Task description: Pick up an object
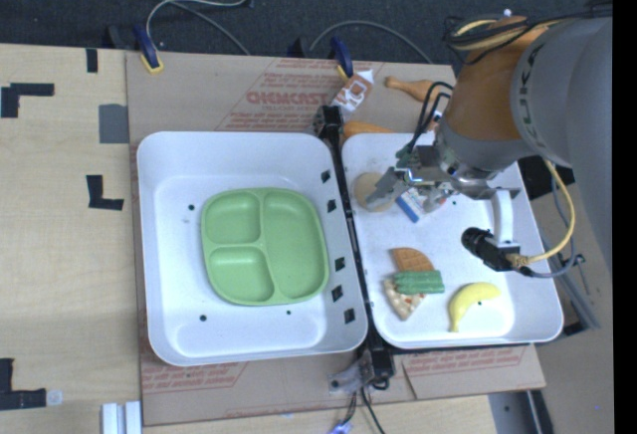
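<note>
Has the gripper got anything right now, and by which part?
Cannot be told. The gripper sits in the right bin beside a tan round piece and a small blue item; whether it grips either is unclear.

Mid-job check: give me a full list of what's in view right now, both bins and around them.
bins: 2, white, side by side on the bench, left and right
divided plate: 1, green, centre of the left bin
toy sandwich: 1, tan with a green layer, right bin, lower in the view
banana: 1, yellow, right bin, right of the sandwich
round item: 1, tan, right bin near the divider
small item: 1, blue, right bin, just below the pincer
long item: 1, orange-tan, on the cardboard beyond the right bin
clamps: 2, blue, cardboard's far edge
arm: 1, grey with orange band, from the right
pincer: 1, over the right bin's far half
</note>
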Controlling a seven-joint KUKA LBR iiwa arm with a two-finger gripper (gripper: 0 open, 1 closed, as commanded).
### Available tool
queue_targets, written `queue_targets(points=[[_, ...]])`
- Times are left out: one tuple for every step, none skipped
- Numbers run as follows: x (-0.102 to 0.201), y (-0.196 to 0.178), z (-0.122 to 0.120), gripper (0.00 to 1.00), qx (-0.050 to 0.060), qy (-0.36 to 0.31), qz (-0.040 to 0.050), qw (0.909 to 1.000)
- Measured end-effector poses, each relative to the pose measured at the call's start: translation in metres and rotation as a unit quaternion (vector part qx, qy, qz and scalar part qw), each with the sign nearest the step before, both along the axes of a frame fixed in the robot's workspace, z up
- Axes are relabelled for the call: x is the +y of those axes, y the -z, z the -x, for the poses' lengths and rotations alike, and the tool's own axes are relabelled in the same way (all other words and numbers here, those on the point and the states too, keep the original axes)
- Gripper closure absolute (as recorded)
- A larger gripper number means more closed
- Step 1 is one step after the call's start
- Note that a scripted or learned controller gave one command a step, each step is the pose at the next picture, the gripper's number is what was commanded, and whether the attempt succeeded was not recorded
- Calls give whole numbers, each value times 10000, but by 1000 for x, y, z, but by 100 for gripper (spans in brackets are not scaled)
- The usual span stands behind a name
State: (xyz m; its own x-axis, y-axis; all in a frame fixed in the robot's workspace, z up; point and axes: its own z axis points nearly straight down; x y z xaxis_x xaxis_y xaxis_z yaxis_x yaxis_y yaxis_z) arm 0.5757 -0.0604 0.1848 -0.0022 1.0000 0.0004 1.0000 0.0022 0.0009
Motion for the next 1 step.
queue_targets(points=[[-38,16,40,0,16,14,7,10000]])
